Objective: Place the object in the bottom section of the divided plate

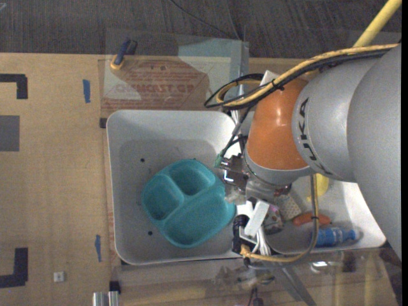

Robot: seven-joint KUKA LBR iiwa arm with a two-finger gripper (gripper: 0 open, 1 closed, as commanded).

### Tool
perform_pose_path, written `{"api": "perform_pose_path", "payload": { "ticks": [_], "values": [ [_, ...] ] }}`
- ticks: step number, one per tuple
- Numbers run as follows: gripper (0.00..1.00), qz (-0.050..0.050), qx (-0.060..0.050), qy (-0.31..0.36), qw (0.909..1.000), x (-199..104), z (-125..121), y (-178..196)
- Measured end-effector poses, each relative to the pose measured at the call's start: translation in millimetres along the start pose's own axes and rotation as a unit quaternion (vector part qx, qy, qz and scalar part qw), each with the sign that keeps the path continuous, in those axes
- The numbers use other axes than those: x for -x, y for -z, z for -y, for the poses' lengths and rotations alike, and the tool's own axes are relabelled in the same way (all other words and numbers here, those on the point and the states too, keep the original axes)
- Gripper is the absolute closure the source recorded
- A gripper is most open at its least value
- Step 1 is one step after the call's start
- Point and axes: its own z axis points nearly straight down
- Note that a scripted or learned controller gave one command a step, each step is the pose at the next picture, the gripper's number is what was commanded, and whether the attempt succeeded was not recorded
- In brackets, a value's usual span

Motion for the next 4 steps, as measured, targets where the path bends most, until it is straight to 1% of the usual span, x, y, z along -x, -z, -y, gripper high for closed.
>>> {"api": "perform_pose_path", "payload": {
  "ticks": [1, 2, 3, 4],
  "values": [
    [1.00, 0.000, 0.001, -0.029, 0.9996, -59, 26, 39],
    [1.00, 0.000, 0.001, -0.271, 0.9627, -9, 5, 44],
    [1.00, 0.001, -0.001, -0.195, 0.9809, -45, 21, 24],
    [1.00, 0.000, -0.001, -0.095, 0.9955, -73, 31, -44]
  ]
}}
